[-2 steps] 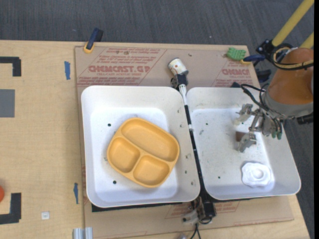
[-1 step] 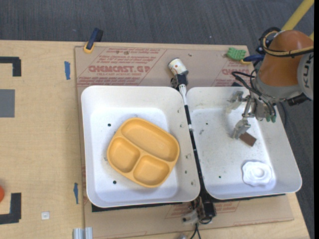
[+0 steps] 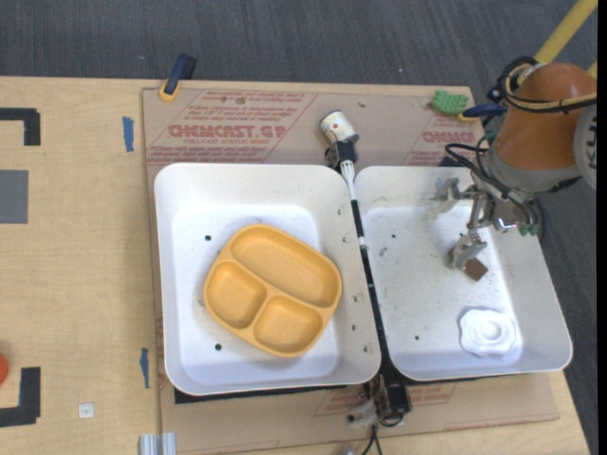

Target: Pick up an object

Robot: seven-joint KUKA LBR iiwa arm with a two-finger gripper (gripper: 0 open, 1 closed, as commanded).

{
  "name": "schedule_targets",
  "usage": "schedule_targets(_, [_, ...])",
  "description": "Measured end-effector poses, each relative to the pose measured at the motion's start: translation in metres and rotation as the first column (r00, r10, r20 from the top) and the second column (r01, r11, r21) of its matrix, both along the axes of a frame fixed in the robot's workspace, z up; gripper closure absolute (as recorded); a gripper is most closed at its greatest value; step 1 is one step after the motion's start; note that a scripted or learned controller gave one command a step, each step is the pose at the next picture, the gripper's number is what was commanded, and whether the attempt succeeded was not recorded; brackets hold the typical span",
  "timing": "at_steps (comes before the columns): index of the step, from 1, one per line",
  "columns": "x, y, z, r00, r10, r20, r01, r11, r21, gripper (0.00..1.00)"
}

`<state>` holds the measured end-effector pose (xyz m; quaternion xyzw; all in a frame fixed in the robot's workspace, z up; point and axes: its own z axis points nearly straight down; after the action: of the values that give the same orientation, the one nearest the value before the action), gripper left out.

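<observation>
My gripper hangs low over the middle of the right bin, below the arm's orange band. A small brown piece sits right at the gripper's lower tip, on or just above the bin floor; whether it is gripped is hidden. A white round lid-like object lies near the right bin's front right corner, apart from the gripper. A yellow three-compartment plate lies flat in the left bin.
The two bins meet along a dark seam at the centre. On the cardboard behind them are a white-and-black cylinder, a green clip and a blue-yellow clamp. Dark specks dot the right bin's floor.
</observation>
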<state>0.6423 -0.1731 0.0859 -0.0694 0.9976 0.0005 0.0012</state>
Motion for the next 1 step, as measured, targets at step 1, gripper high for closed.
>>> schedule_targets(1, [-0.0098, 0.0277, -0.0003, 0.936, 0.352, 0.0, -0.352, 0.936, 0.0, 0.0])
